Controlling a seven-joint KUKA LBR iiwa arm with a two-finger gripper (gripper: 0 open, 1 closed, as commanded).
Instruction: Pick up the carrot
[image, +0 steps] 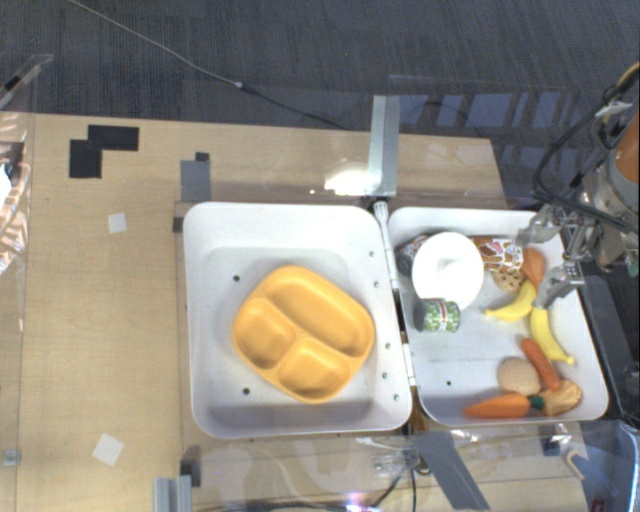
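Right now, camera view: carrot (497, 406) lies flat near the front edge of the right bin (590, 345), tip pointing left, w/ a bread roll (518, 375) just behind it and a second, smaller carrot (540, 362) angled beside that. Claw (563, 262) hangs over the bin's right side near the bananas (532, 312), holding nothing; can't tell how far open it is. To do it well, prob. come straight down w/ the claw set across the carrot's short width, clear of the roll.

Carrot (497, 406) in right bin (596, 375)
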